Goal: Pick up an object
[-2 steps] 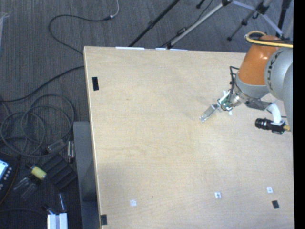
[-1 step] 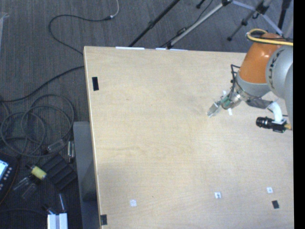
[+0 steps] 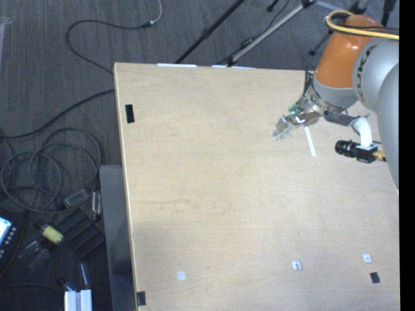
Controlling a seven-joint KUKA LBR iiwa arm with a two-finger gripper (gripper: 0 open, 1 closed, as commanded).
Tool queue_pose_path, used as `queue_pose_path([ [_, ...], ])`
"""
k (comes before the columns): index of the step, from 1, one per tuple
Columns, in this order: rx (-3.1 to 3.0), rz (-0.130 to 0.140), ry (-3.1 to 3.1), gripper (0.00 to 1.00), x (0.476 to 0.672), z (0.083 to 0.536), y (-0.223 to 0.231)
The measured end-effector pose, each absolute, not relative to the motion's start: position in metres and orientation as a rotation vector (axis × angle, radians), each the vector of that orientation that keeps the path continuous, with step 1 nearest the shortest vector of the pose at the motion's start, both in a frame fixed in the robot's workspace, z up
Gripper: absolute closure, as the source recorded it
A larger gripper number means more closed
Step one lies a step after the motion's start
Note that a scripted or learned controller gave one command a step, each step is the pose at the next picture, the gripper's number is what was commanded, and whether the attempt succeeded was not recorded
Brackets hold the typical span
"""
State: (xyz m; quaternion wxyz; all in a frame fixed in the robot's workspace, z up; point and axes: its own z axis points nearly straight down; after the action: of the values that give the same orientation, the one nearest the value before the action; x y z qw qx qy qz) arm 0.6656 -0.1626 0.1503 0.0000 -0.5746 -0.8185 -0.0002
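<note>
Objects unseen; hand (image 3: 283, 129) hangs over bare bench (image 3: 214, 193) near right edge.

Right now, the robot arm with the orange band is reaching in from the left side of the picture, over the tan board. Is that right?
Not quite. The arm with the orange band reaches in from the right side of the picture, not the left. The camera view shows its gripper over the tan board, toward the upper right.
</note>
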Motion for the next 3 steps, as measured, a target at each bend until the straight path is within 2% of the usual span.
queue_pose_path([
  [1,-1.674,0.004,-2.659,1.00,0.664,0.085,-0.221],
  [2,-1.949,0.001,-2.464,1.00,0.669,0.169,-0.180],
  [3,-1.626,0.005,-2.689,1.00,0.668,0.129,-0.224],
])
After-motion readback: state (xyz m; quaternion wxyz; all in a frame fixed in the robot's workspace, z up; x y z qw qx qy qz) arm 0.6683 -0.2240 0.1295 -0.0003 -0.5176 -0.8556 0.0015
